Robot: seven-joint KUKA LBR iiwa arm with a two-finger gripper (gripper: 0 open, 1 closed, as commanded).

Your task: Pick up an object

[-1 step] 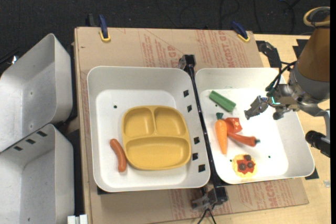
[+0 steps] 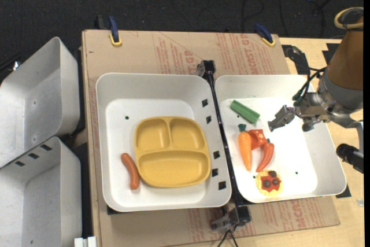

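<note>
In the right bin (image 2: 324, 179) lie a green block (image 2: 244, 111), an orange carrot (image 2: 245, 150), a red pepper (image 2: 266, 154) and a small yellow piece with red spots (image 2: 269, 182). My gripper (image 2: 281, 118) hangs over the right bin's upper middle, right of the green block and above the carrot and pepper. Nothing shows between its dark fingers. The arm's orange band (image 2: 350, 58) is at the right edge.
The left bin (image 2: 113, 142) holds a yellow divided plate (image 2: 171, 151) and an orange sausage (image 2: 130, 170) at its left. Two empty white tubs (image 2: 34, 142) stand at the far left. A black divider with clips runs between the bins.
</note>
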